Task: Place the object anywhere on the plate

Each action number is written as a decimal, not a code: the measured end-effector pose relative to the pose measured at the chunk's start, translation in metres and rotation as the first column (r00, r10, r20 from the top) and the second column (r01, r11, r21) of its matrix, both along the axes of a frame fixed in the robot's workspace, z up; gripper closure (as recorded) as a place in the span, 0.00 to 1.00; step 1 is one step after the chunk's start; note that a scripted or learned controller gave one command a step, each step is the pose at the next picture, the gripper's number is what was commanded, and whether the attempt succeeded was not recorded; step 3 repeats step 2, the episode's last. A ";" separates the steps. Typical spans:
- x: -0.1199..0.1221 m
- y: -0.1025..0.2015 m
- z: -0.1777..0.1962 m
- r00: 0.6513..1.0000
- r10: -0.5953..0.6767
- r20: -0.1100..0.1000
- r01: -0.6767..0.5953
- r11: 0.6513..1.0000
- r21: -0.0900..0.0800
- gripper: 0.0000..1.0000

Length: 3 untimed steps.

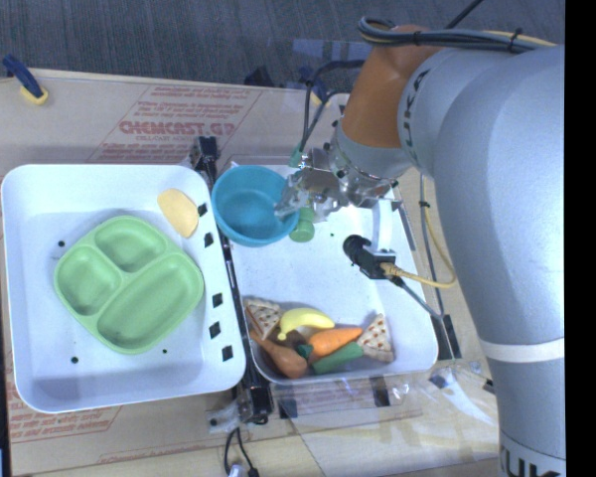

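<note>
Jaws (pixel 296 205) hang over the far end of the right bin (pixel 417 306), at the rim of a blue bowl (pixel 250 205), and whether they stand apart or together cannot be told from this slant. A small green object (pixel 302 231) sits just below them, beside the bowl, and it is unclear whether anything grips it. The blue bowl rests at the top left corner of the right bin, against the divide between the two bins. Along the near edge of that bin lies a heap of toy food: a banana (pixel 306 320), a carrot (pixel 334 341), a brown piece (pixel 282 358), a dark green piece (pixel 336 362) and two wedge-shaped slices (pixel 379 338). In the left bin (pixel 30 286) a green plate (pixel 129 282) with three compartments lies near the middle, with nothing on it. A pale yellow object (pixel 179 212) lies just beyond the plate's far right edge, near the bin's wall. Both bins rest on the table (pixel 99 117), which is covered by printed cardboard.
</note>
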<state>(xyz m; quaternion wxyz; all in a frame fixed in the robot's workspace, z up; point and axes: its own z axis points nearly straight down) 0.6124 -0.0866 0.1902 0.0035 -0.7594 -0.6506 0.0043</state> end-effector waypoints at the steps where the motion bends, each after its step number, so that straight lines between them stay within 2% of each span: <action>1: 0.000 0.000 0.001 1.000 0.000 0.002 0.000 1.000 0.000 0.00; 3: 0.000 0.000 0.001 1.000 0.000 0.002 0.000 1.000 0.000 0.00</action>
